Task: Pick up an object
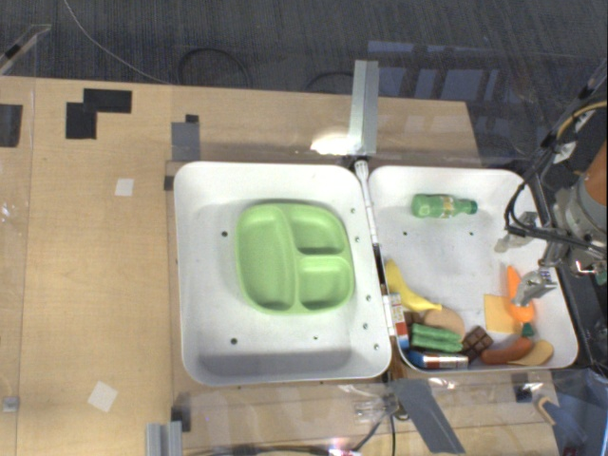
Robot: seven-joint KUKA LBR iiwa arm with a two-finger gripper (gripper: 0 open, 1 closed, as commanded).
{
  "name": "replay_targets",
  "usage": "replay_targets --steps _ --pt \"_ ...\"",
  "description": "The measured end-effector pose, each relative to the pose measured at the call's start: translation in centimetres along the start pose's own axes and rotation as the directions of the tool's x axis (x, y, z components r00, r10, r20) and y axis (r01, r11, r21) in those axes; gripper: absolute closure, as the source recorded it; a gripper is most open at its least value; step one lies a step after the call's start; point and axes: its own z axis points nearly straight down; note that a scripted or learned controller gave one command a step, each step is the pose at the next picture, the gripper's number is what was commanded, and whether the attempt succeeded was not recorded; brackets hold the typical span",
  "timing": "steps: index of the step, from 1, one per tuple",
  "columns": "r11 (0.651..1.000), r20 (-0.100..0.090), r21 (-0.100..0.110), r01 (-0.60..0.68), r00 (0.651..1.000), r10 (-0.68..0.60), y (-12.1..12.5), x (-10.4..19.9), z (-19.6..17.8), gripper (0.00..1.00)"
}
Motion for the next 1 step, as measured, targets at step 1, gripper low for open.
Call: replay_targets --steps 1 --pt "0.997 -0.004 -0.001 -0.081 0.997 0.081 -0.44 0.64 9.78 0.0"
